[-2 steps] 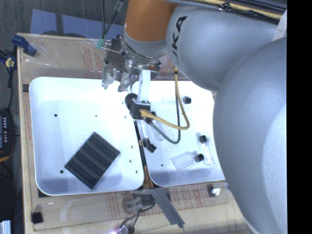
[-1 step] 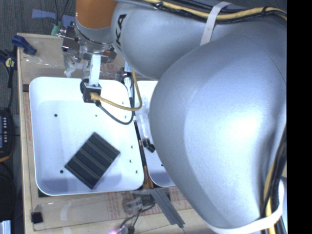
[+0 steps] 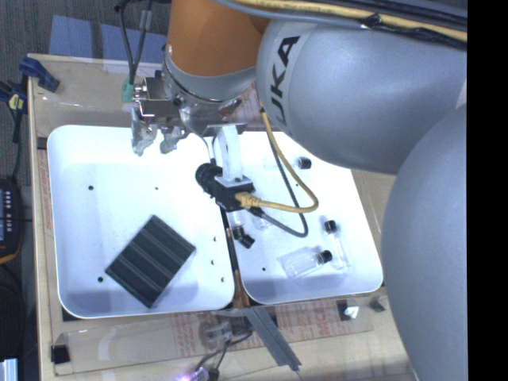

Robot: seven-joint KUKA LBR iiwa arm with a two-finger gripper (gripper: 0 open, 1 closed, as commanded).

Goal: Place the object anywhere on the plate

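Note:
A dark grey ribbed square plate [image 3: 151, 260] lies in the front part of the left bin [image 3: 71, 213]. A small clear object with a black cap [image 3: 305, 262] rests in the right bin [image 3: 361, 236] near its front edge. My gripper [image 3: 155, 143] hangs over the back of the left bin, well behind the plate and far to the left of the clear object. Its two fingers [image 3: 141, 143] stand apart with only white bin floor between them.
The bulky grey arm covers the upper right of the view and part of the right bin. A yellow cable [image 3: 278, 206] and a black fitting [image 3: 213, 177] hang over the wall between the bins. Small black pieces [image 3: 329, 226] lie in the right bin.

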